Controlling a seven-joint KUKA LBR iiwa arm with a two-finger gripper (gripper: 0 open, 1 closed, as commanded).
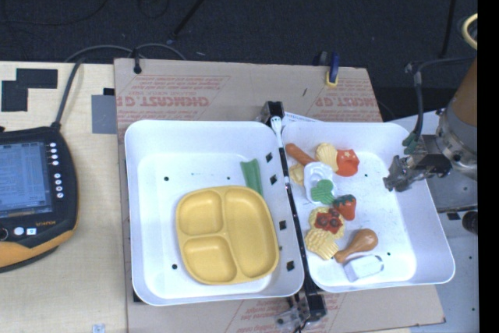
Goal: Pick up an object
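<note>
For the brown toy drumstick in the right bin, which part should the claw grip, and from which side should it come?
Grip the toy drumstick at its thin shaft, near the lower-left end, probably coming from straight above. The shaft is narrower than the round brown head at the upper right, so the fingers can likely close across it. It lies flat and slanted, with the toy corn cob close on its left and a white piece just below.

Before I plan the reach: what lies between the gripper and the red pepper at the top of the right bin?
Camera view: only bare white bin floor between the gripper and the red pepper.
</note>
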